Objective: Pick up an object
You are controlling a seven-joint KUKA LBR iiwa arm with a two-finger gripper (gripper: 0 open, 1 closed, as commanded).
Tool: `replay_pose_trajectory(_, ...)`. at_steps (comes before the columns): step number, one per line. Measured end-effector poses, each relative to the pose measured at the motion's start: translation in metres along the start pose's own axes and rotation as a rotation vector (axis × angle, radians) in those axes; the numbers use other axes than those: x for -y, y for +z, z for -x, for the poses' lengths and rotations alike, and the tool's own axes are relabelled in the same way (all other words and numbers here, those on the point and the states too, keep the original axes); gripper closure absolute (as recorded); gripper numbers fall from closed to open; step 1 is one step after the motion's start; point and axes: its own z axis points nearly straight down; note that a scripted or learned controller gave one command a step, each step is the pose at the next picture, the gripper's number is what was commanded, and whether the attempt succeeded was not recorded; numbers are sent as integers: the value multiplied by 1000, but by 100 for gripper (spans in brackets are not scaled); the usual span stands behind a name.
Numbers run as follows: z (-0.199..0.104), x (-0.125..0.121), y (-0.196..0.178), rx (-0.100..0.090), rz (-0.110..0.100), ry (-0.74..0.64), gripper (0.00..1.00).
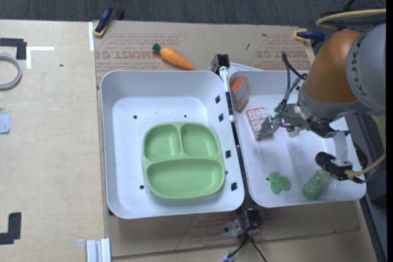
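Reaching into the right bin (344, 193) from the right, the gripper (266, 130) sits low near the bin's middle-left, fingers pointing left toward the divider; cannot tell from this angle whether they are spread or pressed together, and nothing is visibly between them. Just left and slightly above the fingertips lies a small white card with red print (256, 116), close to or touching the tips, contact unclear. Further up-left of the gripper, against the bin's left wall, stands a small brown-and-orange box (239, 91). Below the gripper, near the front of the same bin, a green broccoli-like toy (279, 182) lies flat, well apart from the fingers. To the lower right of the gripper, a pale green bottle-shaped toy (314, 184) rests near the front rim. Behind the gripper, the grey arm with its orange band (328, 70) fills the bin's right side, cables trailing around it. Left of the gripper, across the divider, the left bin (123, 187) holds a green three-compartment plate (183, 159). Far up-left of the gripper, outside both bins on the cardboard, lies a toy carrot (174, 57).
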Motion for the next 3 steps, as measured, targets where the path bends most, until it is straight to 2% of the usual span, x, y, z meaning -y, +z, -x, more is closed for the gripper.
replay_pose_trajectory(1, 2, -59, 29, 0, 1, 106, 0)
replay_pose_trajectory(2, 3, -59, 19, 1, 1, 104, 100)
replay_pose_trajectory(3, -29, -54, -174, 2, 2, 87, 100)
